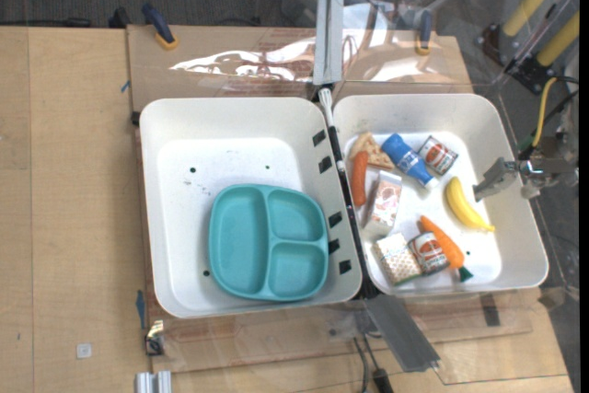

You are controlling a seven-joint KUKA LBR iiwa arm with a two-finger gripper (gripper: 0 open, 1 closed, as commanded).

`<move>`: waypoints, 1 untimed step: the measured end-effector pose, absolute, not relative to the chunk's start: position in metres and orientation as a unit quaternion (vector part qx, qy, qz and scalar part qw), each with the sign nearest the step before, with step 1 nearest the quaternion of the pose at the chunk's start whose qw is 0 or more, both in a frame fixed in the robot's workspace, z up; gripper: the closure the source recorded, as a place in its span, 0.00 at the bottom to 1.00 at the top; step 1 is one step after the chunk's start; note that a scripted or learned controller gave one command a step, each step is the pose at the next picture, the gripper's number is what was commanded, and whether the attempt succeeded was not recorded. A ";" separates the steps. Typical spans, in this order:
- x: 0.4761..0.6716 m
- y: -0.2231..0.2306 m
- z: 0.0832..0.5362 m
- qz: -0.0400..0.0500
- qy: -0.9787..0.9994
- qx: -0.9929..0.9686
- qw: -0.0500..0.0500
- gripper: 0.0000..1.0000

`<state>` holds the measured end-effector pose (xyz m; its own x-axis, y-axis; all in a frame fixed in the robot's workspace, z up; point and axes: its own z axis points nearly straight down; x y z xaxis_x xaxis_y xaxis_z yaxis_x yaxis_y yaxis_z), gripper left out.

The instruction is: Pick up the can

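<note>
By R bin rim, gripper (490,182) tilted, nr banana (467,203)

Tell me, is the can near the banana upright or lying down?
Lying down: the can rests on its side in the right bin, label facing up.

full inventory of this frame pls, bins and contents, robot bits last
White bins: 2, side by side on the bench; left, right.
Teal divided plastic plate: 1, in the left bin, toward its near side.
Red-and-white cans: 2, right bin; one at the far side, one near the front.
Blue bottle-shaped item: 1, right bin, beside the far can.
Yellow banana: 1, right bin, right side.
Orange carrots: 2, right bin; one along the left wall, one at the front.
White-and-red carton: 1, right bin, centre.
Gripper: 1, grey, over the right bin's right edge, near the banana.
</note>
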<state>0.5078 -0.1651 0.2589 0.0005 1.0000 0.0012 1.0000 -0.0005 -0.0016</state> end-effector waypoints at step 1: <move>0.580 -0.168 0.142 0.000 -0.723 -0.691 0.001 0.00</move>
